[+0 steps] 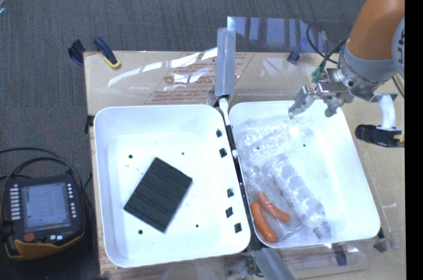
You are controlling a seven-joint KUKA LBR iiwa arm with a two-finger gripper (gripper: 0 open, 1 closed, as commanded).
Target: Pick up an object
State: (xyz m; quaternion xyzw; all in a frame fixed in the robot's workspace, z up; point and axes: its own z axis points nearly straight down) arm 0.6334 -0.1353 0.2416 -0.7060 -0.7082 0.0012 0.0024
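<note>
My gripper (315,107) hangs above the far edge of the right bin (350,160), its two fingers spread open with nothing between them. Below it in that bin lie a clear plastic bottle (295,192) stretched diagonally toward the near right corner, some crinkled clear plastic (264,137) near the far left, and two orange sausage-shaped pieces (267,215) at the near left. A black ribbed rectangular pad (158,194) lies flat in the left bin (112,140).
A grey upright divider post (226,67) stands between the bins at the back. Cardboard (165,77) covers the bench behind them. A teach pendant (41,209) sits on the floor at the left. Blue and yellow clamps (99,53) grip the bench's far left corner.
</note>
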